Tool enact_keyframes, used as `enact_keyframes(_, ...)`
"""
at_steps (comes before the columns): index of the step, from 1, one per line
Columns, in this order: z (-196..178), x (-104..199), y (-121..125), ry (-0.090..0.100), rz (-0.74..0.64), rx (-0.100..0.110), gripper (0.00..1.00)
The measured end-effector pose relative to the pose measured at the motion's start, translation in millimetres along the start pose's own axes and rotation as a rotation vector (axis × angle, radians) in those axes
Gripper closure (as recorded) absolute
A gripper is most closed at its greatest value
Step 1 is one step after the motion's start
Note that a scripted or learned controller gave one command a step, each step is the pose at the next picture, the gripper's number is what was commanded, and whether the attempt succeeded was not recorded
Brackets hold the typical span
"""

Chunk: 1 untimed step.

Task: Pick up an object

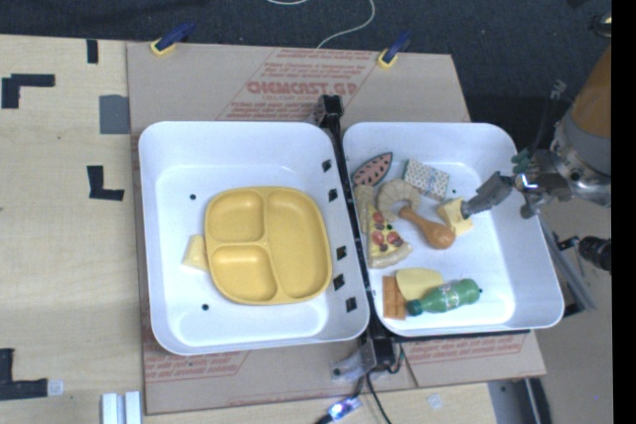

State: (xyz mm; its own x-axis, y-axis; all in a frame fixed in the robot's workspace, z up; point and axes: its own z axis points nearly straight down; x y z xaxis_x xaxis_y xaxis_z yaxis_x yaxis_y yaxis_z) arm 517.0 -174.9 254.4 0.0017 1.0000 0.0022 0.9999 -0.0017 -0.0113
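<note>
The right bin [517,243] holds several toy foods. These include a pizza slice [383,235], a brown drumstick [425,223], a speckled white block [425,178] and a striped reddish slice [372,170]. Near the front lie a green bottle [445,297], a yellow wedge [417,279] and an orange block [394,298]. My gripper [477,203] reaches in from the right, its dark tip low over the bin. It sits right at a small yellow block [455,215] beside the drumstick. I cannot tell whether it touches that block.
The left bin [169,164] carries a yellow divided plate [268,243] with a pale yellow wedge [193,253] sticking out from under its left edge. A black divider [343,213] joins the bins. The arm's body [586,164] hangs over the right bin's outer rim.
</note>
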Motion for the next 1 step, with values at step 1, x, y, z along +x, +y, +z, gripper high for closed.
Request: enact_keyframes(1,-4.6,0.0,2.0,-0.002,-0.002,-0.009,0.0)
